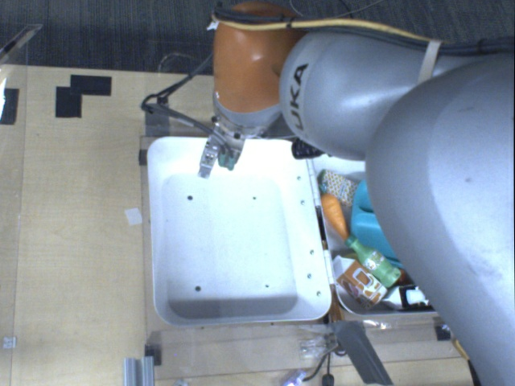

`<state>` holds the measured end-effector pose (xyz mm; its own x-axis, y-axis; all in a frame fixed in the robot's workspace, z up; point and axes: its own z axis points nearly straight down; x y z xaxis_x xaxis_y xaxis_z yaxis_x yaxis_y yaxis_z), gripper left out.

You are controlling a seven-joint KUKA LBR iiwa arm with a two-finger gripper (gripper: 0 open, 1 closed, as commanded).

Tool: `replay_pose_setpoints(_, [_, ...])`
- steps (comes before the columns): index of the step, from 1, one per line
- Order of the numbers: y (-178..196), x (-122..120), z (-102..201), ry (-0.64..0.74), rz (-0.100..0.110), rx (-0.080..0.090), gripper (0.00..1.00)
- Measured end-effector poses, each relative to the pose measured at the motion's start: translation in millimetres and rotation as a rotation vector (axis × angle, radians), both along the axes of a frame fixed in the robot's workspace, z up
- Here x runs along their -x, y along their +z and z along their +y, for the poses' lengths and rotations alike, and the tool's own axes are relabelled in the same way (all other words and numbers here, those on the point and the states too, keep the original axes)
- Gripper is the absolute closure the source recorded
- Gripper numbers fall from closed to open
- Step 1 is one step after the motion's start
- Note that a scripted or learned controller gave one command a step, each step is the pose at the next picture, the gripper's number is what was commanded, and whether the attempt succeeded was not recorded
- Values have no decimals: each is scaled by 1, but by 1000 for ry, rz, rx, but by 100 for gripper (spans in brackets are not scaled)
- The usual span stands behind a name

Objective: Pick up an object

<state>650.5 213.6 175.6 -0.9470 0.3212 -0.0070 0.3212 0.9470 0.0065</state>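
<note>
Two bins sat on the surface. Left bin (169,240) was bare white; my tool (218,159) hung over its far edge, fingers apart, gripping nothing. Pickable items lay in the right bin (334,284): orange carrot (335,216), blue block (372,219), green bottle (375,264). I judged I should swing right, then descend centred on one item.

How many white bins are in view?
2. Left bin lies below the tool; right bin, holding a carrot, is partly hidden by the arm.
</note>
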Motion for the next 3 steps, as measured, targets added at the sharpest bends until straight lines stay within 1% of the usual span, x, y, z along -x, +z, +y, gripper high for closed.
replay_pose_setpoints(1, [-22,1,9,-92,2,0,100])
replay_pose_setpoints(2, [-84,9,9,-37,-8,-3,100])
replay_pose_setpoints(3, [22,1,-8,232,-4,2,100])
